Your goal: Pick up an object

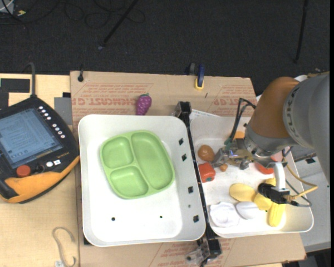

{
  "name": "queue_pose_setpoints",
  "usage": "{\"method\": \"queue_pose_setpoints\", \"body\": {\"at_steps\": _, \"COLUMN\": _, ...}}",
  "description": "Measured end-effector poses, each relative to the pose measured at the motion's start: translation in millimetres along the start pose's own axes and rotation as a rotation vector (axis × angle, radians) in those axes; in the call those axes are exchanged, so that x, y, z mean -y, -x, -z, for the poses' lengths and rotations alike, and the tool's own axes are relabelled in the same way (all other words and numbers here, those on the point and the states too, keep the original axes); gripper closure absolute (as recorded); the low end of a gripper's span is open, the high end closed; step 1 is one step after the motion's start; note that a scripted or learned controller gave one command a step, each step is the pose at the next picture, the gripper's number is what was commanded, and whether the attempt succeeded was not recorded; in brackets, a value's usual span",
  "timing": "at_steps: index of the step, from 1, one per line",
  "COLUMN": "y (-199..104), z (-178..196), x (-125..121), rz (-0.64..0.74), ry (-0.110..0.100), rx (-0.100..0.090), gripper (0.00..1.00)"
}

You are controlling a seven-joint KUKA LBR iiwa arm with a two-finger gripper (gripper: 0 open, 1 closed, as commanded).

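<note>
You are looking down on two white bins sitting side by side on a cardboard sheet (pixel 172 90). The left bin (pixel 94 216) is holding one thing, a green divided plate (pixel 137 164) with three compartments, lying flat near the bin's middle.

The right bin (pixel 212 131) is carrying a scatter of small items. A brown egg-shaped piece (pixel 206 152) is lying near its left wall, with a red block (pixel 206 173) just in front of it. Toward the front a yellow lump (pixel 241 192) is resting, and before it a crumpled white piece (pixel 225 214) is sitting just beside a smooth white piece (pixel 247 209). A yellow banana-like piece (pixel 275 214) is lying near the front right corner.

The arm (pixel 303 115) is reaching in from the right, and the gripper (pixel 232 159) is hanging low over the right bin, just right of the brown egg-shaped piece. You cannot tell how wide it is standing, and nothing is showing in its grasp.

Outside the bins, a purple toy (pixel 143 103) is lying on the cardboard behind the left bin, and a control tablet (pixel 28 143) is resting well to the left.
</note>
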State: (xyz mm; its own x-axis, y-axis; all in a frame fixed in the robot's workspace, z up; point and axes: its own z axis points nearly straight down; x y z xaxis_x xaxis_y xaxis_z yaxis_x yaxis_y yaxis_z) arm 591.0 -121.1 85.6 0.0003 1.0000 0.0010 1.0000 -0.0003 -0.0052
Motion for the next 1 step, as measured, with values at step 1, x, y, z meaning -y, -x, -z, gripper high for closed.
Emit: {"method": "queue_pose_setpoints", "body": {"at_steps": 1, "y": 1.3, "z": 11.4, "x": 0.1, "rz": -0.005, "ry": 0.0, "rx": -0.001, "gripper": 1.0}}
